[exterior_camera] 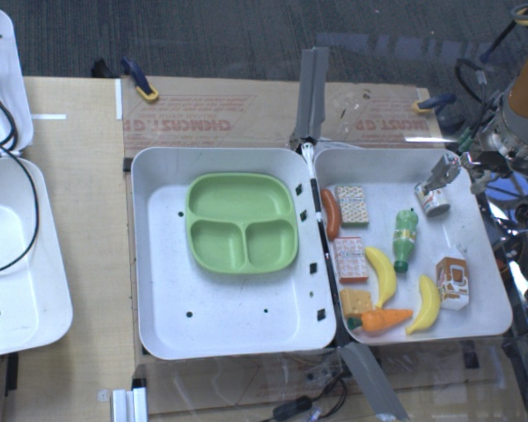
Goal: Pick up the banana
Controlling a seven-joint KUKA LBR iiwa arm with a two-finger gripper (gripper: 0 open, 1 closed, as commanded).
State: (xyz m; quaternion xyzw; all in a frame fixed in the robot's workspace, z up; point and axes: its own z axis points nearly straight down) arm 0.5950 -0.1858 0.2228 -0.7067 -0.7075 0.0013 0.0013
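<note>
Reading this as the approach step, with nothing grabbed yet. Parking the gripper (444, 174) over the far corner of the right bin (484, 236), right by a small tin can (433, 200). Can't tell whether spread or pressed together from this angle, too small and cluttered up there.

Spotting two candidates for the task: one banana (383, 275) sitting down and to the left of the gripper in the view, well apart from it, past a green bottle (405, 240). Also seeing a second banana (425, 304) almost straight down from the gripper near the front wall, tucked just beside a brown-and-white carton (453, 281). Noticing a carrot (383, 320) lying across the gap between their lower ends, farther from the gripper again.

Guessing at the next move: swinging away from the can toward the front of the bin, picking one banana, lining up across its narrow width, then dropping down. Probably going for the first one, since the carton is crowding the other, though watching out for the bottle and a snack packet (350, 260) next to it.

Trying to read stuff: red lettering on the cardboard sheet (211, 117) beyond the gripper's left in the view, upside down from here, not making it out reliably. Packet and carton labels coming out too tiny to read.
</note>
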